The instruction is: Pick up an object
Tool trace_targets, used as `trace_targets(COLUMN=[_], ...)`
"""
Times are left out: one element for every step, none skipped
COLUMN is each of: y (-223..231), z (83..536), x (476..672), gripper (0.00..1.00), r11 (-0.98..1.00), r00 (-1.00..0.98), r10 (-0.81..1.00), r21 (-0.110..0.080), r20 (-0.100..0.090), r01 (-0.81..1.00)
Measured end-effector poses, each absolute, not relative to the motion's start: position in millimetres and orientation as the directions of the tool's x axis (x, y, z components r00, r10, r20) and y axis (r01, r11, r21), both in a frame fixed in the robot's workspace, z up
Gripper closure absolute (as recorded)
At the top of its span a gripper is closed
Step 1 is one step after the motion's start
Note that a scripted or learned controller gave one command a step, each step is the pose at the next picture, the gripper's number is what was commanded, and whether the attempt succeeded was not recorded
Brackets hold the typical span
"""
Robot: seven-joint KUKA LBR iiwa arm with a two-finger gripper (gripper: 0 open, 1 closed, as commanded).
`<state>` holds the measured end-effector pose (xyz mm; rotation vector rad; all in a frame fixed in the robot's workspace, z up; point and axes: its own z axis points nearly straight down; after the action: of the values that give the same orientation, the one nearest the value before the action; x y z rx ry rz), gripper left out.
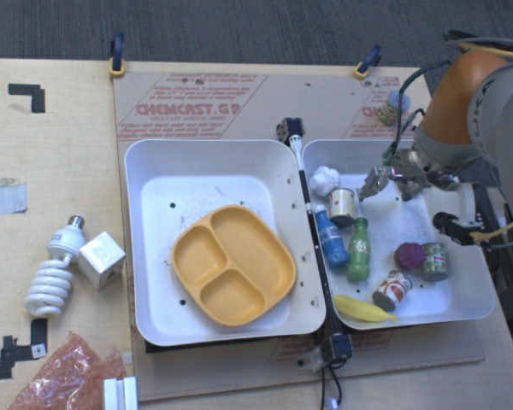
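Camera view showed, nearest along the right bin's front wall, a yellow banana lying flat, with a small red-and-white can just beside its right end. A little farther back sat a purple object touching a green-labelled can. Toward that bin's left wall a green bottle and a blue bottle lay side by side, and beyond them a silver can rested on its side near a crumpled white object. The left bin held a yellow divided plate. Farther back, the gripper hung above the right bin's rear part, just right of the silver can; nothing sat between its fingers, though whether they were spread or closed could not be told. The arm rose behind it.
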<state>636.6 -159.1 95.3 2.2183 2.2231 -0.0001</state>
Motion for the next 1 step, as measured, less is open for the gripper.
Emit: trace_targets(y=[-100.1], z=[179.0], x=[622.2], gripper=[0.00], r11=[0.001], r00=[-0.001], r10=[1.000], r21=[0.001], r20=[-0.001], r01=[1.000])
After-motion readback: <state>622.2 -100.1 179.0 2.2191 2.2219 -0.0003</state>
